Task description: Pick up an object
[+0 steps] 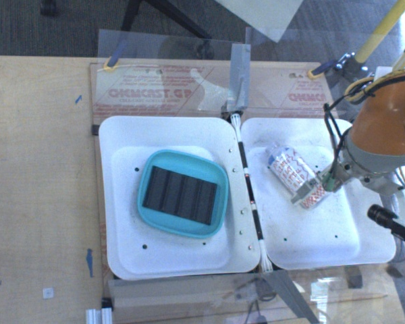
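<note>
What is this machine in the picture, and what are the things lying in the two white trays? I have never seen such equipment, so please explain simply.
This is one picture, taken by a fixed camera above a wooden bench, looking down at a slant. The grey and orange shape at the right is a robot arm. At its end is a gripper, a two-finger tool for grasping things.

Two shallow white bins sit side by side. The left bin holds a teal tray with dark ridged blocks in it. The right bin holds a small white packet with red and blue print.

The gripper is low over the packet's near end, seemingly touching it. Whether it actually grips the packet, I cannot tell.
</note>
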{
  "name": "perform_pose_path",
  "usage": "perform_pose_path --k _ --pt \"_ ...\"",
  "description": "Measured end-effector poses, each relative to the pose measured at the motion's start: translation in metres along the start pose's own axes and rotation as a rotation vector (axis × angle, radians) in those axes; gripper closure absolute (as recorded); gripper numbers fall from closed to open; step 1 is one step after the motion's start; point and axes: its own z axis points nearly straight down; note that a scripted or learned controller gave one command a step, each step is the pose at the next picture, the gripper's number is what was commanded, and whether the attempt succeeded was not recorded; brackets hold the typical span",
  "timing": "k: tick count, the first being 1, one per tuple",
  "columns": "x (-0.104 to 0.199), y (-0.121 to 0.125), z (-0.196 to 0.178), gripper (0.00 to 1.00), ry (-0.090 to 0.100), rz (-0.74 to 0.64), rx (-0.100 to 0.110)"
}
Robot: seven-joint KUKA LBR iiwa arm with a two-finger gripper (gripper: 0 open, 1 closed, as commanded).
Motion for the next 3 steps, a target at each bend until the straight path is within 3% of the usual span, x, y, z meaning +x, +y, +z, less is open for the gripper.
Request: perform_pose_path --k 1,2,3 --pt "-0.026 -0.002 0.052 0.0 -0.012 0.195 -0.013" --pt "-0.027 -0.003 0.042 1.0 -0.013 0.197 -0.014" --pt "-0.004 0.032 -0.064 1.0 0.001 0.34 0.003"
